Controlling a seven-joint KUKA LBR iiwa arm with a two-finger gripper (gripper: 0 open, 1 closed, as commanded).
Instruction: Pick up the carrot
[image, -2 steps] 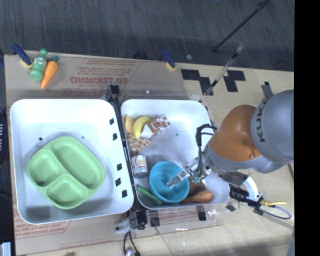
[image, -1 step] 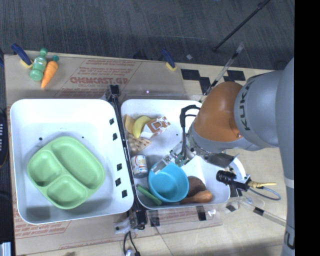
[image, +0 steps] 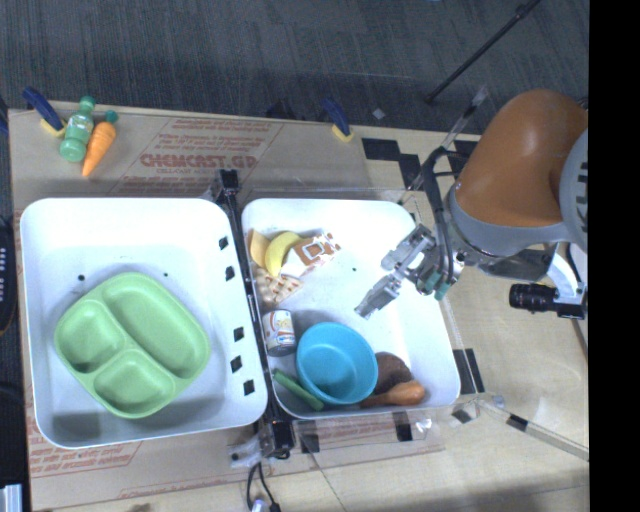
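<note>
While the carrot (image: 404, 394) lies orange, slim and flat in the right bin's (image: 425, 310) near corner, below the gripper (image: 392, 279), that gripper hangs apart from it with fingers spread and nothing between them. One blue bowl (image: 336, 362) sits lower left of the gripper, one banana (image: 280, 248) to its left, and one green plate (image: 130, 342) far left; a second carrot (image: 98, 146) lies outside the two bins.

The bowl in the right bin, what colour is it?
Bright blue. The bowl shows plainly in the camera view, near that bin's front edge.
</note>
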